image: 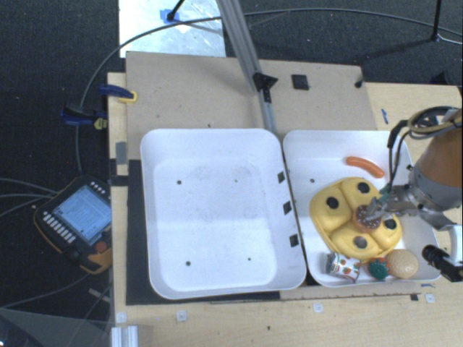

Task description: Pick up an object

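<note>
White plastic forms the two bins on the worktop [239,85]; the task's things all lie in the right bin [311,157]. Along its near wall sit a small printed carton [342,266], a green piece [378,270] and a tan ball [403,263], close together in a row. Just beyond them lies the yellow toy [340,226], a lobed body with dark round spots, occupying the bin's middle. The tool [373,215] is directly over the toy's centre, at or very near a dark reddish patch there; contact cannot be confirmed. Tool opening cannot be determined, since the tip is small and blurred against the toy. The arm [441,168] enters from the right, so the toy lies straight below the tool with no sideways offset; a descent alone should reach it. The toy's long axis runs diagonally, from the far left lobe to the near right lobe. Further back, an orange sausage [364,166] lies well apart from the tool, near the far wall. The left bin [155,194] is beside it.
</note>
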Controlling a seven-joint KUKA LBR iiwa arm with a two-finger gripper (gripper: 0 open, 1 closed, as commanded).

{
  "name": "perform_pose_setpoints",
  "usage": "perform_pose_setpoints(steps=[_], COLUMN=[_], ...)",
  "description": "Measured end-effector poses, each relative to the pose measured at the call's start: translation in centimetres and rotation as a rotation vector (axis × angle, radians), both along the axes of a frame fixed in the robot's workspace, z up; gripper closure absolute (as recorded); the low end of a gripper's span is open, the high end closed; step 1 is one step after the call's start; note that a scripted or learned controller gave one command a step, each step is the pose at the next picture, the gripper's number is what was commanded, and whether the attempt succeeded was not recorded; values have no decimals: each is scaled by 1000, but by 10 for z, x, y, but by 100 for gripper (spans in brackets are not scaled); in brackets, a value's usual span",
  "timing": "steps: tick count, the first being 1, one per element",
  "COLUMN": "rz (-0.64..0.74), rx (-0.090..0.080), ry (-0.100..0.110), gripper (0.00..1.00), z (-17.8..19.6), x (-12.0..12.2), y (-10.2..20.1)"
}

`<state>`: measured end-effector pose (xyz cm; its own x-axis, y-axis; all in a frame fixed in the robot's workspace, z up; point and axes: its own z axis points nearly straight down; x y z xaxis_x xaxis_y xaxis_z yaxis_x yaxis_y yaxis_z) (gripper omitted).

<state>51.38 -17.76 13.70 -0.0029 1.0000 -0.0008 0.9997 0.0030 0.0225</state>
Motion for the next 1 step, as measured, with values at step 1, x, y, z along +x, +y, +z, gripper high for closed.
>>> perform_pose_setpoints(steps=[1], rz=[2], rx=[-1], ry=[17], gripper=[100], z=[44], x=[4], y=[3])
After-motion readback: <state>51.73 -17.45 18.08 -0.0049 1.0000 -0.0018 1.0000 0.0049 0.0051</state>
